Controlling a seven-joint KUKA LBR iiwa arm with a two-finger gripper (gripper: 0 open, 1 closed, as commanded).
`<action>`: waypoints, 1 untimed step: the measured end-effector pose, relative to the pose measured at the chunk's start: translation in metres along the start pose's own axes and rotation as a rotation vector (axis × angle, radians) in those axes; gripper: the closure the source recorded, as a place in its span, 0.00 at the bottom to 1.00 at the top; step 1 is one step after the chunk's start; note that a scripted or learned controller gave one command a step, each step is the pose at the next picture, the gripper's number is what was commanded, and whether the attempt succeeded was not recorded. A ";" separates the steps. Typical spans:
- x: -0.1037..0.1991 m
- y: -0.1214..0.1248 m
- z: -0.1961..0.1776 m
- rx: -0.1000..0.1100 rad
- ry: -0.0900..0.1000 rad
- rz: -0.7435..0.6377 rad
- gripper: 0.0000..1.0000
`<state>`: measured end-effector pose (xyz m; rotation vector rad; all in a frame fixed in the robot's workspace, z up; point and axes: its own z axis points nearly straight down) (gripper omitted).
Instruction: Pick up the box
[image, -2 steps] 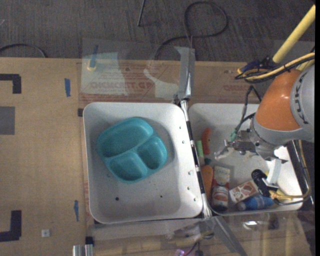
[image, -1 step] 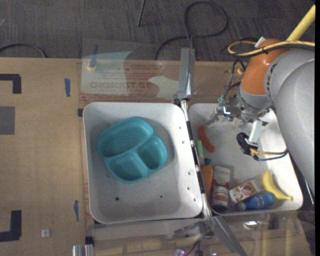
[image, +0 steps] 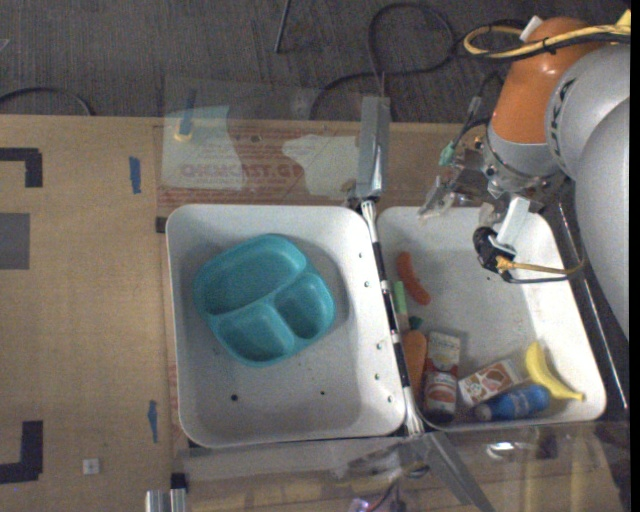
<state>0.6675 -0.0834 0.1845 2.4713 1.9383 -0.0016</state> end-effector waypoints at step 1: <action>-0.035 -0.043 0.092 0.001 0.001 0.043 0.00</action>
